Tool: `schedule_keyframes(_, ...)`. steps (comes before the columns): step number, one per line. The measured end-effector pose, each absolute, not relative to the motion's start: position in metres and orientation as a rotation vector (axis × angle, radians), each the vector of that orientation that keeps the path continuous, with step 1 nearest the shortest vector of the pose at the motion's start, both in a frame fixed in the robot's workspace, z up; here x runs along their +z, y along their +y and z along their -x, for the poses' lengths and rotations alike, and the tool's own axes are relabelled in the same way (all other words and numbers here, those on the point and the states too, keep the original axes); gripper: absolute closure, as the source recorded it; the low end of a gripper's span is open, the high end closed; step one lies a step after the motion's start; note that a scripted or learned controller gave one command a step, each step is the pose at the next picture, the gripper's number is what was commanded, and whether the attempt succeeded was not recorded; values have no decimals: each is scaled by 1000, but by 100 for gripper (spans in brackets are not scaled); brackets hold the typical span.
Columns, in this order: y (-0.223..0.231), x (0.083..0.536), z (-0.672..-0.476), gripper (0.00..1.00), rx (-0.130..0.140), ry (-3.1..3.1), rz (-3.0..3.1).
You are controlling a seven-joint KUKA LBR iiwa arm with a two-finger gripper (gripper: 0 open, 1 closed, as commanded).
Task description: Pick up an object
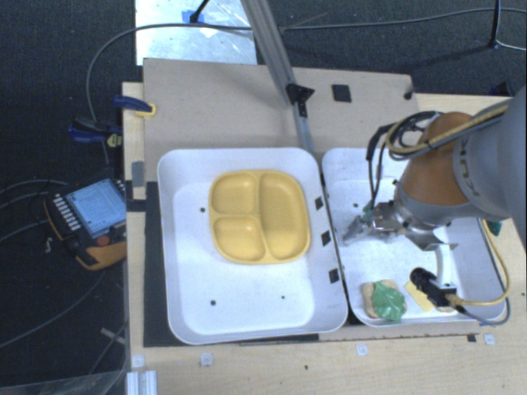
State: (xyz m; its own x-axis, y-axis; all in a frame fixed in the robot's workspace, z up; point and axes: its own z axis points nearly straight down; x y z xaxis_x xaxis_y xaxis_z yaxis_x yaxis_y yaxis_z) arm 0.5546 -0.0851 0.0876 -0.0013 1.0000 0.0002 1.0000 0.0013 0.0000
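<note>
Jaws low in the right bin (pixel 350 179), over its left half and close to the wall it shares with the left bin (pixel 189 286). Metal parts catch glare, so I cannot tell whether the jaws are spread or pressed together. Nothing visible between them.

Room around the jaws: bare white floor toward the far rim of the right bin, and a narrow bare strip on the side of the shared wall. The arm (pixel 461 171), grey with an orange band, reaches in from the right and covers much of the bin's right half.

Green object (pixel 387 300), a crumpled lump with a tan patch at its left, lies on the floor of the right bin close to the near rim. It sits nearer the camera than the jaws and a little to their right, clearly apart from them.

Left bin holds a yellow divided plate (pixel 259 216) with three compartments, lying flat, set toward the far side. Bare floor along its near and left sides.

Both bins rest on the bench (pixel 214 97), a tan board. A slanted metal pole (pixel 268 31) crosses its far edge.
</note>
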Motion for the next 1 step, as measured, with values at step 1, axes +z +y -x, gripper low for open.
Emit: schedule_keyframes(1,-85,100,-556,100,-4,-2223,2223)
